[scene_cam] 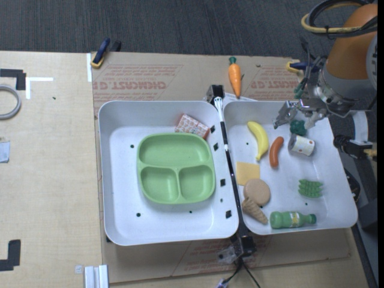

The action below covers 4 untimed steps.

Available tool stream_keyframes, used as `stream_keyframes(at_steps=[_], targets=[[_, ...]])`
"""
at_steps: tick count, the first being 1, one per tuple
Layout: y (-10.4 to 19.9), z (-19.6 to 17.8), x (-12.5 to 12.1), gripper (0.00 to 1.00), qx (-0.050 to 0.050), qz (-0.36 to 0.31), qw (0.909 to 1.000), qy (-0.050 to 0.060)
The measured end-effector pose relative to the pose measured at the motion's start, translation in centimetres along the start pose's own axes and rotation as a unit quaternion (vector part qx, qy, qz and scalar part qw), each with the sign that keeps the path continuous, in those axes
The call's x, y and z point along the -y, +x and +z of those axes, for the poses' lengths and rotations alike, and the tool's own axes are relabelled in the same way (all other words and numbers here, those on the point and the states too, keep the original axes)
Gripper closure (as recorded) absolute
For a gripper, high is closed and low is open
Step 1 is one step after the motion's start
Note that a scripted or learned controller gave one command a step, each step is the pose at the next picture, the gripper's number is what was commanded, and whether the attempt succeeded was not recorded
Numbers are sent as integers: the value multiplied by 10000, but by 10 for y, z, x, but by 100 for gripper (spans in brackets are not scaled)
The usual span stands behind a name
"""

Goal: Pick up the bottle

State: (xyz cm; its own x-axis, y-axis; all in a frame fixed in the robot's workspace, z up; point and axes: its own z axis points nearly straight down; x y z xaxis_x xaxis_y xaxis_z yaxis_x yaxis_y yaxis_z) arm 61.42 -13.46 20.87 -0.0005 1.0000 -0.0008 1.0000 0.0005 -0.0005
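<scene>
The green bottle (292, 219), lying along the right bin's (336, 179) near edge, looks light, rigid and slippery, best gripped mid-body; whether the tool (298, 114) is holding anything is unclear.

glossy green plastic bottle (292, 219), matt green plastic tray (176, 167), smooth white plastic bins (114, 179)

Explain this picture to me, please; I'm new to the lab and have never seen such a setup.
One camera looks down at a slant on a bench with two white bins. The left bin holds a green divided plate and a small packet. The right bin holds toy food: a banana, sausage, cheese slice, cookie and the green bottle lying on its side. The grey and orange robot arm reaches in from the right; its end effector hangs over the right bin's far side, away from the bottle.
</scene>
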Motion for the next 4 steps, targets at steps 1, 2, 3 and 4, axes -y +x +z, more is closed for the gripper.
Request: stream_keyframes(at_steps=[1,2,3,4], targets=[[0,-10,0,100,6,-8,10000,-4],[62,17,100,100,-2,52,10000,7],[124,-1,136,100,-2,-214,9998,8],[215,-50,137,100,3,979,9952,4]])
